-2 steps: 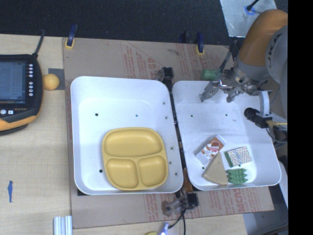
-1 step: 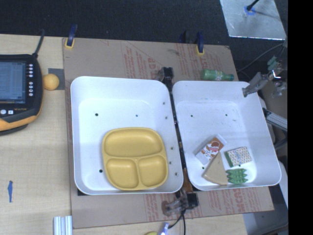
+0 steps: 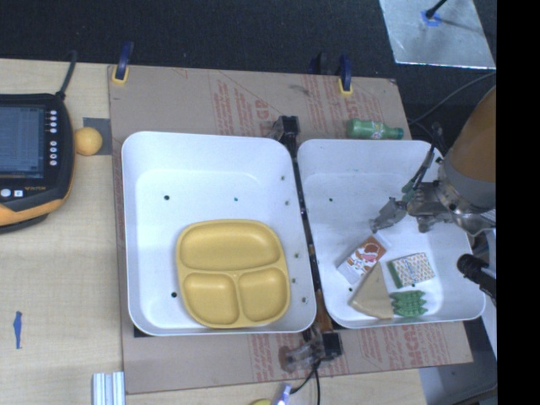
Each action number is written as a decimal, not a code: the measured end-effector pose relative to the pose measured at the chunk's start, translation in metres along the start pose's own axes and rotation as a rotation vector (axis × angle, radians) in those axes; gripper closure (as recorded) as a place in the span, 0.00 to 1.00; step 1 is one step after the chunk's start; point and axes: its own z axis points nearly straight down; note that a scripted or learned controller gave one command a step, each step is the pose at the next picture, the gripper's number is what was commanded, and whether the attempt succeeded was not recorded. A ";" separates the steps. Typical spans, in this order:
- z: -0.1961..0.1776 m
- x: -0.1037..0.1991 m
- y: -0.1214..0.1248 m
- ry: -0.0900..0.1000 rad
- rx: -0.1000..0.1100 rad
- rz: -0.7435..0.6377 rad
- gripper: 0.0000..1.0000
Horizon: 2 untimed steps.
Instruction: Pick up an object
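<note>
Your gripper (image 3: 390, 215) hangs fingers spread, nothing between them, over bare floor of the right bin (image 3: 354, 163). Pick not yet made: small carton (image 3: 363, 258), patterned card (image 3: 411, 269) and tan wedge (image 3: 372, 297) lie at its six o'clock. Descent, closing and lift remain.

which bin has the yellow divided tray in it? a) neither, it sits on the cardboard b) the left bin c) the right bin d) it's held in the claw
b: the yellow divided tray lies flat on the floor of the left bin, while the right bin holds the small packets and the claw.
</note>
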 end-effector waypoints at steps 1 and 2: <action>0.084 0.043 -0.018 -0.001 -0.004 -0.001 0.00; 0.085 0.035 -0.017 -0.001 -0.006 -0.001 0.00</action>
